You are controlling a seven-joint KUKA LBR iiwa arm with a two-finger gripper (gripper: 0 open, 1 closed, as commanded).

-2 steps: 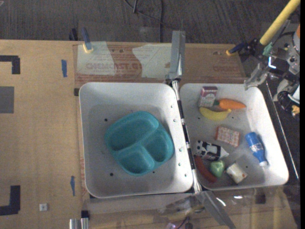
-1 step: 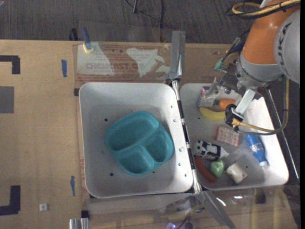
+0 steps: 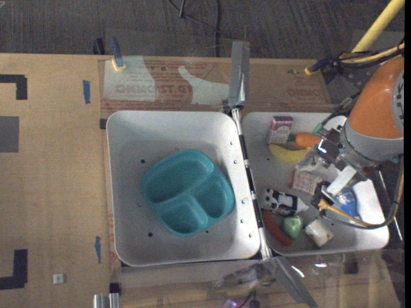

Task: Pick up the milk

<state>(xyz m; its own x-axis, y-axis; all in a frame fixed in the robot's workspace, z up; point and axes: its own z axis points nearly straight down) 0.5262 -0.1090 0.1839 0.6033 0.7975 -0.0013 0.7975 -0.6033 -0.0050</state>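
A small black-and-white cow-patterned carton [image 3: 280, 201], which looks like the milk, lies on its side near the left wall of the right bin [image 3: 376, 236]. A second small carton, pink and white [image 3: 280, 130], stands at that bin's back left. The grey arm with its orange band [image 3: 379, 108] reaches in from the right. Its gripper [image 3: 319, 167] hangs over the middle of the right bin, above a pinkish box [image 3: 304, 182]. It is to the right of the cow-patterned carton and further back, apart from it.
Also in the right bin are a banana [image 3: 286, 153], an orange carrot [image 3: 307, 139], a red item [image 3: 275, 228], a green fruit [image 3: 293, 225], a white cup [image 3: 318, 233] and a blue packet [image 3: 347, 205]. A teal divided plate [image 3: 187, 192] lies in the left bin [image 3: 128, 140].
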